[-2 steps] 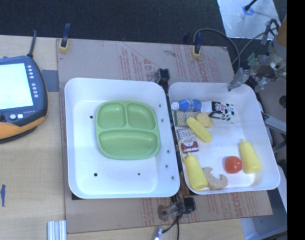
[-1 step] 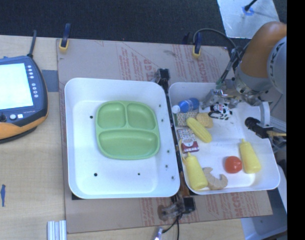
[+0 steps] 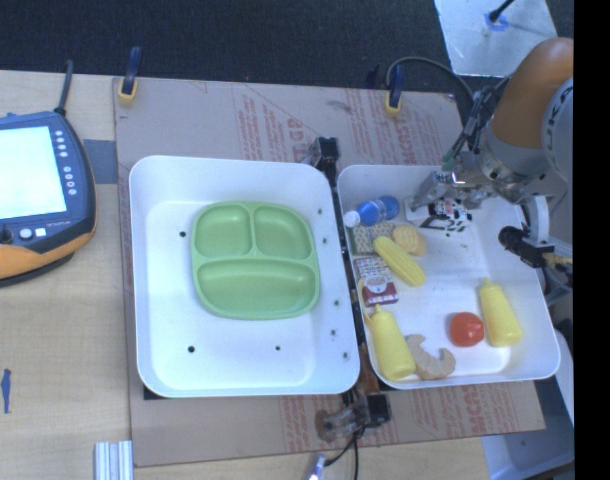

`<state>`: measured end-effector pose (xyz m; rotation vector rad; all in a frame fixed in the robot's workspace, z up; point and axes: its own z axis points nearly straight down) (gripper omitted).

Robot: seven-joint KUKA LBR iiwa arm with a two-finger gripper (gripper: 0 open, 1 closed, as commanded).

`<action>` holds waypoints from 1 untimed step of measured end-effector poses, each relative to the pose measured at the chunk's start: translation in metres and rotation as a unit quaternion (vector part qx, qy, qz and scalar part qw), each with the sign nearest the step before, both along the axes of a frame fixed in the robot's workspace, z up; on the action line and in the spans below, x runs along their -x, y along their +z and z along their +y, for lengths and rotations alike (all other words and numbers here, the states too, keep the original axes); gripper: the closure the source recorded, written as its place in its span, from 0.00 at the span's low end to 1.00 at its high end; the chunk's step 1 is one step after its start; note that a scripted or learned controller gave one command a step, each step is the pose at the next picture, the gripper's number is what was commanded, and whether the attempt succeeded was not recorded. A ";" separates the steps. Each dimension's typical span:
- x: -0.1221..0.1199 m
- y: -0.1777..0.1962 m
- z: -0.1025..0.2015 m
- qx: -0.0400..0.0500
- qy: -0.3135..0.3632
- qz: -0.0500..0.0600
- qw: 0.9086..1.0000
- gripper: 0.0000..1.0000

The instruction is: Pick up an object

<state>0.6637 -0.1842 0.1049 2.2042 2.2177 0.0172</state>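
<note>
Cardboard sheet (image 3: 285, 108) covers the middle of the wooden desk (image 3: 45, 368), and I see both white bins sitting on it side by side. Left bin (image 3: 165, 358) carries a green divided plate (image 3: 255, 260), lying flat near its centre. Right bin (image 3: 530, 363) holds all the small items. Grey arm (image 3: 545, 118) with its orange band reaches in from the right, over the far right corner of that bin. Teach pendant (image 3: 30, 193) with a pale screen rests at the left edge of the desk, well apart from both bins.

Claw (image 3: 447, 208) hangs low over the far part of the right bin; I cannot tell from here how it is set, nor whether anything is in it.

Items in the right bin, by size: yellow bottle (image 3: 390, 343) near the front left corner, touching a tan, curved piece (image 3: 432, 358); a second yellow bottle (image 3: 499, 313) toward the right wall; corn cob (image 3: 399, 261) lying at a slant near the middle; blue bottle (image 3: 375, 211) just left of the claw; red tomato (image 3: 466, 329) just beside the right-hand yellow bottle; small red packet (image 3: 377, 290) against the left wall.
</note>
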 end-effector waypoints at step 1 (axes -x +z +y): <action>0.009 0.104 -0.028 -0.001 -0.002 0.009 1.000 0.00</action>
